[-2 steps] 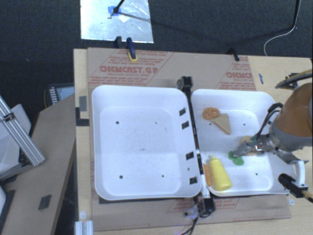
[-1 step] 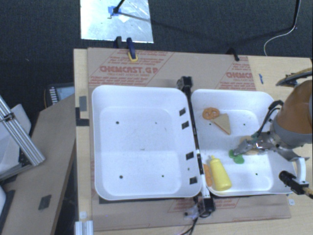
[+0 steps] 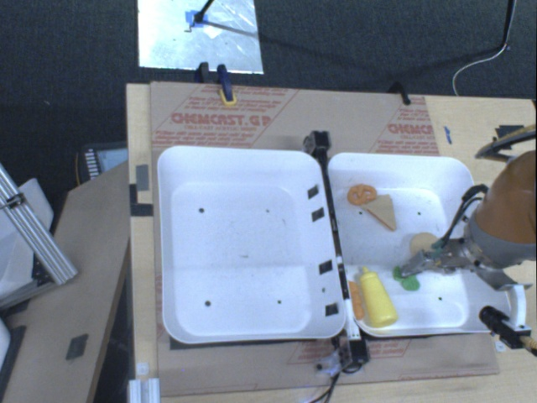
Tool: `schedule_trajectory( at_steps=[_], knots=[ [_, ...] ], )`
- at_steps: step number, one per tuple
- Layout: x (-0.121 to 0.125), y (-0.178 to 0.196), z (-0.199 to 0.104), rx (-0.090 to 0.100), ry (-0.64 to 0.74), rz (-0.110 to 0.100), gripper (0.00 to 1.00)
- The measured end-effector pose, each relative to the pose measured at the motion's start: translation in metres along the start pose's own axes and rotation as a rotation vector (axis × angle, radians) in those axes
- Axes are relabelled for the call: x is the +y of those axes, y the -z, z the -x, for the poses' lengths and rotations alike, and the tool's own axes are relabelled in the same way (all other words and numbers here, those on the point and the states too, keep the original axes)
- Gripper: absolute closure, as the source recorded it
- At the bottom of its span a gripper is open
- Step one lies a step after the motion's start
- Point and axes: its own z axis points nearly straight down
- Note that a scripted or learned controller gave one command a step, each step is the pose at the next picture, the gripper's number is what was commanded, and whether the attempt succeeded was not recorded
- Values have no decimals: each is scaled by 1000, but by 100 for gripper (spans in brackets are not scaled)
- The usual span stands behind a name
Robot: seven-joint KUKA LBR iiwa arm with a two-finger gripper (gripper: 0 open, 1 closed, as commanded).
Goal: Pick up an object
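In the right bin [image 3: 453, 175] lie a pretzel-shaped orange piece [image 3: 362, 195], a tan wedge [image 3: 383, 212], a pale round disc [image 3: 422, 243], a small green piece [image 3: 408, 281], a yellow bottle [image 3: 377, 298] and an orange stick [image 3: 356, 299] beside it. My gripper [image 3: 413, 267] reaches in from the right, low over the bin floor, its tip just above the green piece and next to the disc. Nothing shows between its fingers.
The left bin [image 3: 168, 225] sits beside the right one, with a black hinge strip [image 3: 325, 217] between them. Cardboard [image 3: 252, 116] lies under both bins. A cable [image 3: 457, 78] runs at the top right. The arm's orange band [image 3: 512, 212] hangs over the right bin's edge.
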Motion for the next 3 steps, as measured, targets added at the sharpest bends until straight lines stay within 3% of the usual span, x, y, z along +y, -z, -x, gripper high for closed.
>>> schedule_trajectory(
  at_steps=[1, 2, 3],
  knots=[
    [33, -1, -65, 1, 9, -1, 0],
    [96, 73, -85, 1, 8, 1, 0],
    [93, 80, -84, 2, 8, -5, 100]
  ],
)
